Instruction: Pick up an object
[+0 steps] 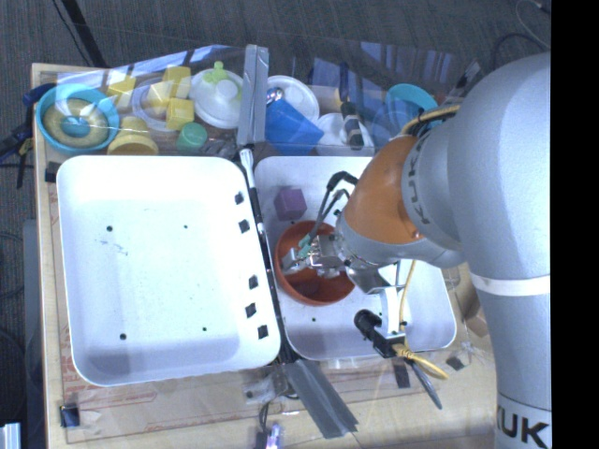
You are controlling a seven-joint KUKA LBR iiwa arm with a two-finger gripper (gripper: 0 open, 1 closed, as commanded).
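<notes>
1. The tool (312, 256) sits inside the red-brown bowl (320, 293) in the right bin (426, 311); whether it is apart or together, I cannot tell.
2. A purple block (290, 202) lies just beside the bowl, same bin.

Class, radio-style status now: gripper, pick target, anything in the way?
Gripper low over red bowl, right bin. Grasp unconfirmed. Purple block beside bowl, clear of gripper.

Lettering I read: "KUK", cut short
On: grey rounded arm casing (524, 372), well to the lower right of the gripper (314, 255)
</notes>
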